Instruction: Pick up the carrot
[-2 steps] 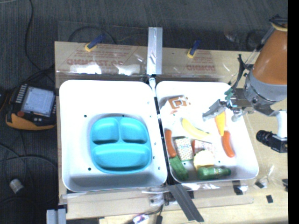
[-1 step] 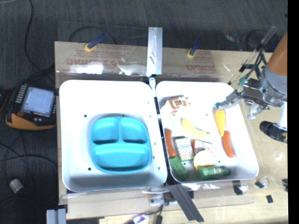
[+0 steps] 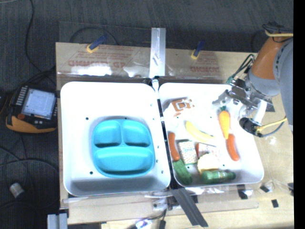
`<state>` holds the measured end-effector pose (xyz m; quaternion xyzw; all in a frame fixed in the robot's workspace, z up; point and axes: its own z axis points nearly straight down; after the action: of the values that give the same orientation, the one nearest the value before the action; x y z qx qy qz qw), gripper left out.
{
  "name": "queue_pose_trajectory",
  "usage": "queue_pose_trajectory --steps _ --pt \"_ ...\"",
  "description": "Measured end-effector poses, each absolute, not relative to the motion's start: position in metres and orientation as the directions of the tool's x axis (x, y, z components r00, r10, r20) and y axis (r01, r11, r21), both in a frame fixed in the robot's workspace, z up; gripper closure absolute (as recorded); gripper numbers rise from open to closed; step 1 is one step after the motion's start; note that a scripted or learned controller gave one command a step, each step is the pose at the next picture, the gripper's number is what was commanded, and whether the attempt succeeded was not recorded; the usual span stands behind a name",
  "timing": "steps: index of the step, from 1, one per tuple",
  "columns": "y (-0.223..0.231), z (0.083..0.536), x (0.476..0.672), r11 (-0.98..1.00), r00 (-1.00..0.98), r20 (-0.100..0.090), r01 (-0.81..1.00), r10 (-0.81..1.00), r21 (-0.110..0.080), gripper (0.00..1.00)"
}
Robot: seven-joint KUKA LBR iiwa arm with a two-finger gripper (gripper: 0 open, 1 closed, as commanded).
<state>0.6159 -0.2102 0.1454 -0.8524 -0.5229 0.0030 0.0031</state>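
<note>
Wooden tabletop with two white bins, carrot in right bin, claw just above it, finger state unclear

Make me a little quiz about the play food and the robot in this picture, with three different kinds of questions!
1. True or false: the carrot lies in the left bin.
2. Which thing sits in the left bin? A) a banana B) a blue divided plate C) a green bottle
3. Fill in the missing word: the yellow banana lies to the ______ of the carrot, as the camera sees it.

Key:
1. False. It lies in the right bin, close below the gripper.
2. B.
3. Left.
</note>
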Motion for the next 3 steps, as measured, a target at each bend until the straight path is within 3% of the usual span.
queue_pose_trajectory --steps 1,2,3 --pt "-0.202 0.097 0.610 -0.514 0.514 0.010 0.858 0.858 -0.007 0.00" --pt "-0.203 0.101 0.609 -0.512 0.512 0.002 0.859 0.859 -0.014 1.00" --pt "-0.151 0.150 0.632 -0.497 0.497 -0.003 0.868 0.868 -0.007 1.00"
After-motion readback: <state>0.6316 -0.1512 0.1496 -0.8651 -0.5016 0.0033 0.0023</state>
